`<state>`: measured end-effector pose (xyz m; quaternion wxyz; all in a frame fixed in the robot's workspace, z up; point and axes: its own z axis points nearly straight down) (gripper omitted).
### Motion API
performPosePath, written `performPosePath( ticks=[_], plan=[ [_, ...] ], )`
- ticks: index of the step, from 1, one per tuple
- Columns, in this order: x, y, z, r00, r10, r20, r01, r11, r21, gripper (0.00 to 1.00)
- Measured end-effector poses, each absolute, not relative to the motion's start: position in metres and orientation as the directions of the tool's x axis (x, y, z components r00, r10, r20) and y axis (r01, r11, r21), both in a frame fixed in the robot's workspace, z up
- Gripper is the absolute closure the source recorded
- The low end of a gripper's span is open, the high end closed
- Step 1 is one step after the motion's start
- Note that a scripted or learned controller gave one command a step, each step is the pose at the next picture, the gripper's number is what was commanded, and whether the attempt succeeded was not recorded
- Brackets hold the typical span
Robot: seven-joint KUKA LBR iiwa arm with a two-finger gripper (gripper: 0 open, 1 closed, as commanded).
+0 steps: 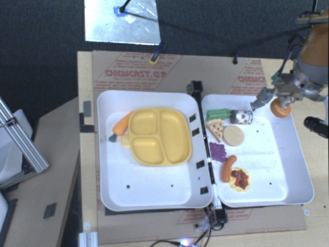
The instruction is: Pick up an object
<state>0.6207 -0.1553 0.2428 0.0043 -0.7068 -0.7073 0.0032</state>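
My gripper (268,104) hangs over the back right corner of the right bin (288,153). A small orange round thing (281,109) sits right under it; whether it is gripped or just lying in the bin corner is unclear. Just left of the gripper lies a small red, white and black toy (240,117). Further left in that bin are a green piece (218,113), a pizza slice (216,129), a tan disc (233,136), purple grapes (217,151), a sausage (228,168) and a yellow-and-red pasta piece (239,179).
The left bin (110,184) holds a yellow divided plate (157,136) with a carrot (121,124) at its left side. A black divider (201,138) runs between the bins. The right bin's front right part is bare white floor.
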Motion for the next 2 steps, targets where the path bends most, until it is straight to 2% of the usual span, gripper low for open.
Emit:
performPosePath(
  ticks=[1, 2],
  plan=[
    [0.623, -0.155, 0.251, -0.003, 1.000, 0.000, 1.000, 0.003, 0.001, 0.00],
    [0.625, -0.157, 0.209, -0.001, 1.000, 0.000, 1.000, 0.001, 0.000, 0.00]
  ],
)
